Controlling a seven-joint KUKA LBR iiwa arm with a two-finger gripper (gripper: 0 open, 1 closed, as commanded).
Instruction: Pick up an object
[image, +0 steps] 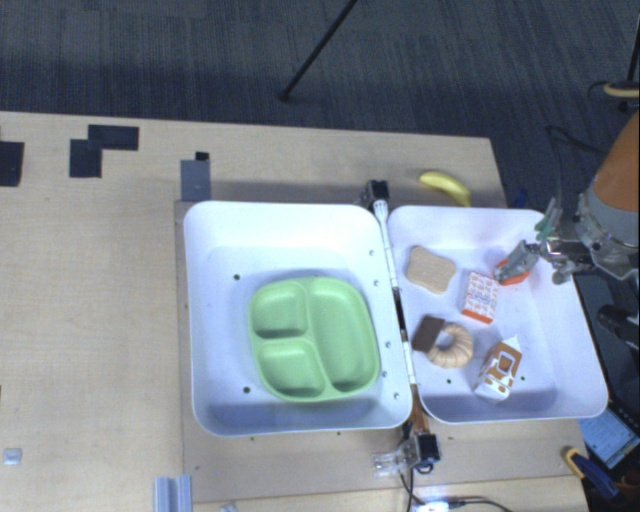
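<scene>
A robot lab: bench (90, 300) with two white bins (215, 300); loose cables (430, 490).

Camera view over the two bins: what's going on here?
A KUKA arm reaches in from the right, its gripper low over the upper right part of the right bin. That bin holds a tan bread slice, a small printed carton, a doughnut, a brown block and a little box. A green divided tray lies in the left bin. Nothing is visibly gripped.

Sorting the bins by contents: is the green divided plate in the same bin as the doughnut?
No: the green plate lies in the left bin, the doughnut in the right bin.
</scene>
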